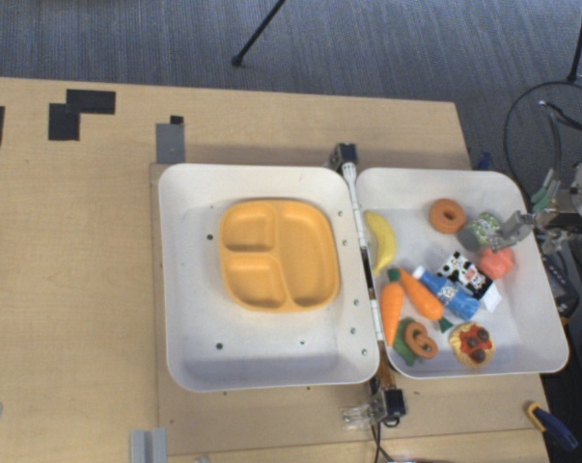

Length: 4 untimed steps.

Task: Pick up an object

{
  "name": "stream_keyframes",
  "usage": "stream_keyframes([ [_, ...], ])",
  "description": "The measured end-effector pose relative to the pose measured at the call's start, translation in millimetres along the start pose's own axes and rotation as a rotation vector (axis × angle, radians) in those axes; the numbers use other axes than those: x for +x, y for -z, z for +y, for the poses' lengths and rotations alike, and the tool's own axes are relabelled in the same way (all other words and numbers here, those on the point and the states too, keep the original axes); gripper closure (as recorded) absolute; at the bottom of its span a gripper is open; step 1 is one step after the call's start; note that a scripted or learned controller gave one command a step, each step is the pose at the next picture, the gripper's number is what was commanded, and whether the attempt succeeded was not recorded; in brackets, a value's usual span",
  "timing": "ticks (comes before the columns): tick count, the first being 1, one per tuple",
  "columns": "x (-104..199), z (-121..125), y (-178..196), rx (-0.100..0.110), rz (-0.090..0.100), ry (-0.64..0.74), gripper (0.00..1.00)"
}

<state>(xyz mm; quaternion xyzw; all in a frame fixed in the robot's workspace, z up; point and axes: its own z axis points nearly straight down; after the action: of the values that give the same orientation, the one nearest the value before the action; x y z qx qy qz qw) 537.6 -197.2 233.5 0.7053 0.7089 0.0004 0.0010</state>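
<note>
From the camera above, the wooden bench [69, 287] carries two shallow white bins side by side. The left bin [189, 355] holds a yellow divided plate [274, 255], lying flat near its middle.

The right bin [532, 340] holds all the small toys. A brown doughnut [447, 216] sits toward the far side, with a yellow banana [381, 239] against the near-left wall by the divider. Two orange carrots lie in the middle: one carrot [392, 309] points along the divider, the second carrot [425, 297] lies slanted just beside it. A blue tube [453, 299] lies touching the second carrot, and a black-and-white cow-patterned block [463, 272] rests just above it. A round brown-and-green piece [416, 340] and a small pastry with red dots [472, 343] sit along the bin's near edge. A pink object [498, 262] and a grey-green object [484, 228] lie near the right wall.

The jaws [518, 224] come in over the right rim of the right bin, just beside the grey-green object and just above the pink one. Whether the jaws stand apart or together I cannot tell at this angle, and nothing is visibly between them. The other toys lie left of the jaws, the carrots and banana well apart from them.
</note>
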Motion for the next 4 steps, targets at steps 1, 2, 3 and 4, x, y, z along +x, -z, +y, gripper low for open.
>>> stream_keyframes([
  [1,27.1,41.2,-118.1,-0.012,0.004,0.013,0.0],
  [2,70.4,101.9,-147.8,-0.002,0.001,-0.105,0.0],
  [3,27.7,131.6,-148.5,-0.001,-0.001,0.321,0.0],
  [4,28.5,134.1,-135.4,-0.007,-0.004,0.326,1.0],
])
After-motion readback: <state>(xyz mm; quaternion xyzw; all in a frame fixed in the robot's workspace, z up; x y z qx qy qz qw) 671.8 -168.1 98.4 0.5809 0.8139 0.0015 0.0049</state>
